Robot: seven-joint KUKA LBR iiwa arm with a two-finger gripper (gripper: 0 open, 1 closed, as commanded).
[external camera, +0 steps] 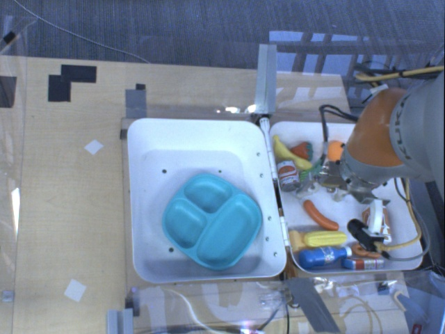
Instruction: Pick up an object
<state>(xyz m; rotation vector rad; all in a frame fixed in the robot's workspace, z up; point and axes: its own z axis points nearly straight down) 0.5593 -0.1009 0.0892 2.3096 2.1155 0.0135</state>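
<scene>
A slanted overhead view of a wooden bench with two shallow white bins side by side. The left bin (139, 207), at the frame's centre, holds one turquoise divided plate (212, 219) with three compartments, lying flat toward the bin's lower half.

The right bin (300, 263), at centre right, holds a jumble of toy food. One yellow banana (288, 152) lies near its upper left, long axis running from upper left to lower right. Just below it stands one small can (288, 175). One orange ball (335, 149) sits to the right of the banana. One red-orange sausage (320, 215) lies in the middle, long axis slanting from upper left down to lower right. Along the lower edge, one yellow corn cob (320, 239) lies nearly horizontal, and one blue bottle (324, 257) lies just beneath it, also nearly horizontal, its cap end pointing right.

The grey arm with its orange band (372, 134) reaches in from the right. The gripper (328, 179) hangs over the bin's middle, just above the sausage; whether it is clenched or released cannot be told.
</scene>
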